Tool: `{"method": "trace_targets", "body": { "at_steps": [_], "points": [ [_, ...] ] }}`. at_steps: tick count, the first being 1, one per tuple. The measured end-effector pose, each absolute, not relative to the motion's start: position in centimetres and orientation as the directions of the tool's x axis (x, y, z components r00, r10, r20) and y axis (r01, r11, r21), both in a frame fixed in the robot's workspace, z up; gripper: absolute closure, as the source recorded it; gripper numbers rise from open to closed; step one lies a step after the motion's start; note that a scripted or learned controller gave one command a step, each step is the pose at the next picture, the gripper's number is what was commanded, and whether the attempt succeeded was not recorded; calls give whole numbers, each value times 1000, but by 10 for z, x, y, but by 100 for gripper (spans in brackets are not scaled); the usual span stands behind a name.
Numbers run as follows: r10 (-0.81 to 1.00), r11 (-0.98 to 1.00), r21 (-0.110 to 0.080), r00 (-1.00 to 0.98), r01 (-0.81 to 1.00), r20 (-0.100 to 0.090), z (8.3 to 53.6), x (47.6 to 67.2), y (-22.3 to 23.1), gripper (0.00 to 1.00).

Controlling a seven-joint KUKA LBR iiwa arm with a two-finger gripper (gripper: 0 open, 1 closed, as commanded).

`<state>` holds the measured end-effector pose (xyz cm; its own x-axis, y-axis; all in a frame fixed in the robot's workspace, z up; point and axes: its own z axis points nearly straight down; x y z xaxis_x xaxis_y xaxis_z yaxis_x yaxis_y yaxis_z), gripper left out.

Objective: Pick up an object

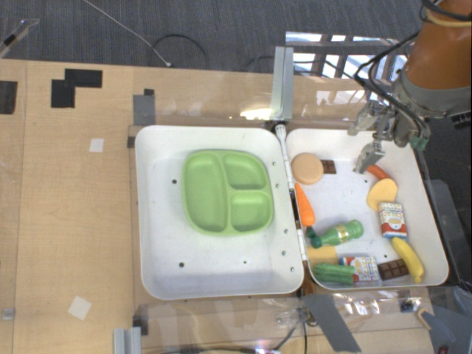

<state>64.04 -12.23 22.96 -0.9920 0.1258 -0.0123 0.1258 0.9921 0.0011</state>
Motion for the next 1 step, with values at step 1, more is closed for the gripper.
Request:
{"method": "trace_targets", "body": {
  "at_steps": [1],
  "points": [
    [-118, 993, 0, -993, -118, -4, 118, 624, -149, 0]
  ]
}}
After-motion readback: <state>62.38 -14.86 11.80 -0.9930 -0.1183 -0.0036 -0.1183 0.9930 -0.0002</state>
